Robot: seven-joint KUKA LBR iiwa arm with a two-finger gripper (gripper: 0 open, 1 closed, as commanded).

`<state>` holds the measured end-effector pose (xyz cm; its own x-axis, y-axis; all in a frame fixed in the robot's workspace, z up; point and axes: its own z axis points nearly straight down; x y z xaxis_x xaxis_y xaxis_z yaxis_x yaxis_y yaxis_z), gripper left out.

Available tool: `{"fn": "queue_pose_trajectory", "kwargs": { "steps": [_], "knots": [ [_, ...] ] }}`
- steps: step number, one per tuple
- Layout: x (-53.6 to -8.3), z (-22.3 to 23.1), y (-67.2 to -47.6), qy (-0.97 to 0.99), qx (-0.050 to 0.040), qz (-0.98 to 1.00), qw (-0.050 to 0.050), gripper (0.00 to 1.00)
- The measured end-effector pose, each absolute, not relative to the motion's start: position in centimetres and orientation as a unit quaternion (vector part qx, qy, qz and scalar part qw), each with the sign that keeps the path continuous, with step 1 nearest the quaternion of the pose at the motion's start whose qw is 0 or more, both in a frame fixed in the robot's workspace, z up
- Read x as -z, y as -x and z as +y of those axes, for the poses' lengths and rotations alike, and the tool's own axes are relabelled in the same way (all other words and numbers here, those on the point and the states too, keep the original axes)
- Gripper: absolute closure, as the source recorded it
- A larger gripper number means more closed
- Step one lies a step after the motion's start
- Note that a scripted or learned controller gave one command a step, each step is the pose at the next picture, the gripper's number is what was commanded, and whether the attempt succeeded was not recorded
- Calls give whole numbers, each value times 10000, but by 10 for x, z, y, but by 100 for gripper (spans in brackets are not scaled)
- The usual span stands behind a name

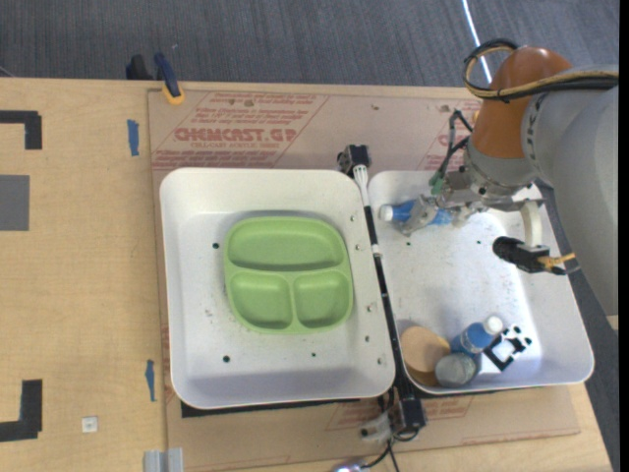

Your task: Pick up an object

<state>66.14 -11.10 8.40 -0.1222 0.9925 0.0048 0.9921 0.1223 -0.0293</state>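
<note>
Camera view: fixed above the bench, slanted, looking down on both bins.
Landmark: right bin (550,308), shallow and white. All places below are given relative to it.
Arm (580,136): grey, with an orange band above the wrist. It reaches in over the right bin's far right corner.
Gripper (439,207): low over the right bin's far end, left of centre, pointing toward its left wall.
Gripper state: cannot tell how wide it stands, as the wrist hardware crowds the tip. No object is visibly in its grasp.
Blue-and-white object (398,211): small, lying on the right bin's floor at the far left corner, just beside the gripper. Whether the two touch cannot be told.
Tan disc (421,345): near left corner of the right bin.
Grey round object (455,369): near end of the right bin, against the tan disc's right side.
Blue bottle (478,337): white cap, near end of the right bin, just beyond the grey round object.
Black-and-white piece (512,346): near end of the right bin, just right of the blue bottle.
Left bin (187,264): set against the right bin's left wall, rims touching.
Green plate (290,271): three compartments, lying in the left bin's middle, left of the right bin and clear of its wall.
</note>
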Motion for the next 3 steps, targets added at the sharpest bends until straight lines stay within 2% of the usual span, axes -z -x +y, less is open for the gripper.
{"fn": "queue_pose_trajectory", "kwargs": {
  "steps": [1,2,3],
  "knots": [
    [-84,-111,-661,6624,-94,-7490,115,0],
    [-93,-114,-659,6620,-144,-7492,126,100],
    [-185,-84,-560,7032,-1,-7110,5,100]
  ]
}}
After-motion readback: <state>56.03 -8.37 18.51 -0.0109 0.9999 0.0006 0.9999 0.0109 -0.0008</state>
